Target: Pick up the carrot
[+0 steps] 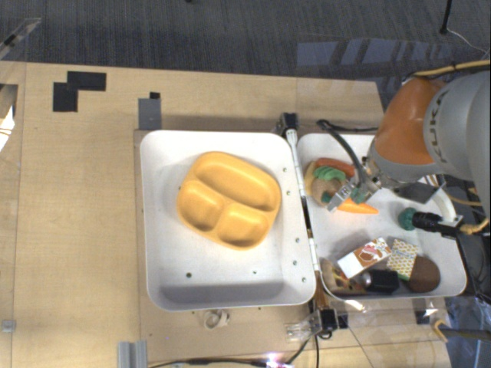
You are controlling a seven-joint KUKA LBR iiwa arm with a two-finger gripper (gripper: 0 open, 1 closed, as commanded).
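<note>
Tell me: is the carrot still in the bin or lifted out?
In the bin. The carrot lies flat in the right bin, with the gripper down at its left end.

Even overhead light, soft shadows, slightly soft focus

The shallow white plastic left bin (165,205) is brightly and evenly lit, near washed out; inside it the glossy yellow three-lobed tray (228,198) shows mild sheen and a faint shadow. Beyond the bin the dark carpet (230,21) is dim. Fine detail right of the bin is blurred.
</note>
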